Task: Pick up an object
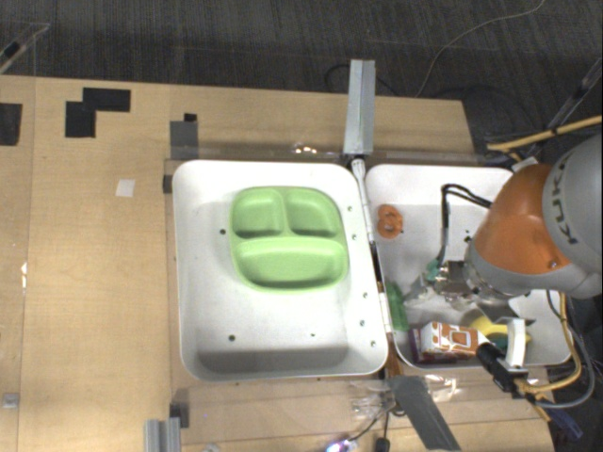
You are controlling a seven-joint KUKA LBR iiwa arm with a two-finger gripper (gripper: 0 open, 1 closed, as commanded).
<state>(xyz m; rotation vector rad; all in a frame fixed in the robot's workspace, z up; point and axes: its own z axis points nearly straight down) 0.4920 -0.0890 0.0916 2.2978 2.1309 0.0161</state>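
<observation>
Presently the loose objects all lie in the right bin [424,179]. A brown carton [441,341] lies flat at 6 o'clock in that bin, close against its near wall. A yellow item [488,328] sits just beside the carton toward 5 o'clock, partly hidden by the robot. A green item [396,305] lies along the bin's left wall at about 8 o'clock, near the carton's left end. A small orange item [390,220] rests alone at 10 o'clock, well apart from the others and near the left wall.

The claw [443,288] is low over the bin's centre, directly at 12 o'clock from the brown carton and at 3 o'clock from the green item. From this angle it cannot be told whether the claw is open or closed. Nor can it be told whether it has hold of anything. No object is seen lifted clear of the bin floor.

The arm [528,229], grey with its orange band uppermost, enters from 3 o'clock and covers the right half of the bin.

The left bin [203,271] adjoins at 9 o'clock and holds a green divided plate [287,236], upright, slightly toward 12 o'clock of centre. Both bins stand on the wooden counter [94,271].
</observation>
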